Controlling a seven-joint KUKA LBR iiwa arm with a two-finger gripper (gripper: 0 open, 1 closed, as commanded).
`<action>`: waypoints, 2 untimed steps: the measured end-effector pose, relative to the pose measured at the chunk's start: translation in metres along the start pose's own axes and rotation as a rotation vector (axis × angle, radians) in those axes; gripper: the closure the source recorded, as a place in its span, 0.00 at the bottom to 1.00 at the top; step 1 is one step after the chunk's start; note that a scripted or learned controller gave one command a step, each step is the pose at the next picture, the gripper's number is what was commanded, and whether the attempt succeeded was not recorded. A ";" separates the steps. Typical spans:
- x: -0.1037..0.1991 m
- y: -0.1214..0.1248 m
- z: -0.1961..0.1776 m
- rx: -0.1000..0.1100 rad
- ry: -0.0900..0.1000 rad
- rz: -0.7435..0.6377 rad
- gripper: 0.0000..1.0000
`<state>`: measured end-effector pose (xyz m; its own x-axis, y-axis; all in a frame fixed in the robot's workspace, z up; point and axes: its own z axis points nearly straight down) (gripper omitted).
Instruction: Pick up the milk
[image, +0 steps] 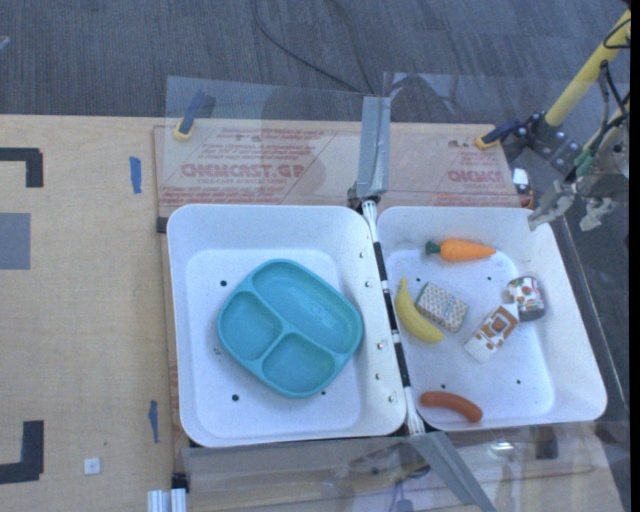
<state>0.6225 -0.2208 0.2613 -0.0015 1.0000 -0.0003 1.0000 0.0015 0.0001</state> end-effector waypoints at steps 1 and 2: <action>0.000 -0.074 0.104 0.001 0.000 0.111 0.00; 0.038 -0.089 0.159 -0.002 -0.001 0.056 0.00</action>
<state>0.5336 -0.1832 0.1022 0.0546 0.9985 -0.0009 0.9985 -0.0546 0.0020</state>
